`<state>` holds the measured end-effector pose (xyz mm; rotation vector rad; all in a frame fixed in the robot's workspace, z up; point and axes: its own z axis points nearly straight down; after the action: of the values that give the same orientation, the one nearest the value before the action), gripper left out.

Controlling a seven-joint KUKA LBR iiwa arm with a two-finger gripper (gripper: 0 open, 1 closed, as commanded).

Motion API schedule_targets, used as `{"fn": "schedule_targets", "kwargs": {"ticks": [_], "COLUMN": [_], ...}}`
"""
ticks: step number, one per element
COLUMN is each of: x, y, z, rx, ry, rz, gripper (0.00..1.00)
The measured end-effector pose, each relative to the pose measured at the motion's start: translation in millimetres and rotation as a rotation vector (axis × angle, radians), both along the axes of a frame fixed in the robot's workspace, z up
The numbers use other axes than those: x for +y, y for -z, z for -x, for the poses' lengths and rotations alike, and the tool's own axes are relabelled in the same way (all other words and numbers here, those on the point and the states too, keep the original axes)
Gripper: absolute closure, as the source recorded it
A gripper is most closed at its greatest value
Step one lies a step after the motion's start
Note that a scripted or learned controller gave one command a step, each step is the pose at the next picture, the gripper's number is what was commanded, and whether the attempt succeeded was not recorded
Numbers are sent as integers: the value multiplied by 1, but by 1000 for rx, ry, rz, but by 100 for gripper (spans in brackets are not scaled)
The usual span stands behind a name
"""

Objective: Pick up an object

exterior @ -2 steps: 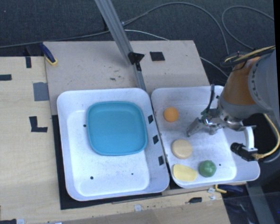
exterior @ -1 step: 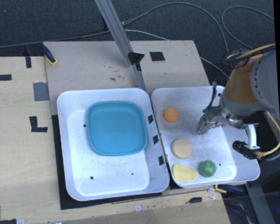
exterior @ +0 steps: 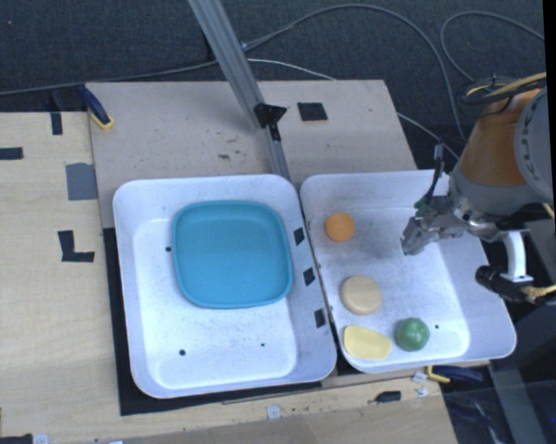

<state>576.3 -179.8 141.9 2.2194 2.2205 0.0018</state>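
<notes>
The right bin (exterior: 389, 193) holds an orange ball (exterior: 339, 227) near its back left, a beige round piece (exterior: 361, 295) in the middle left, a yellow piece (exterior: 365, 342) at the front left and a green ball (exterior: 412, 334) at the front. My gripper (exterior: 416, 238) hangs over the right side of this bin, right of the orange ball and above the green ball in the view. Nothing shows between its fingertips.
The left bin (exterior: 140, 272) carries a square blue plate (exterior: 231, 253). A metal pole (exterior: 240, 68) slants up from between the bins. Cables lie on the dark floor behind the bench. The arm's orange band (exterior: 494, 147) sits at the right edge.
</notes>
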Motion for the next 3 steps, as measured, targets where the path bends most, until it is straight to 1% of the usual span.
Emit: {"fn": "schedule_targets", "kwargs": {"ticks": [1,2,3], "x": [2,2,52], "y": [-61,-72,-84], "z": [-2,-2,7], "rx": [-1,2,1], "ry": [0,0,-3], "rz": [0,-1,-2], "gripper": [100,100,100]}}
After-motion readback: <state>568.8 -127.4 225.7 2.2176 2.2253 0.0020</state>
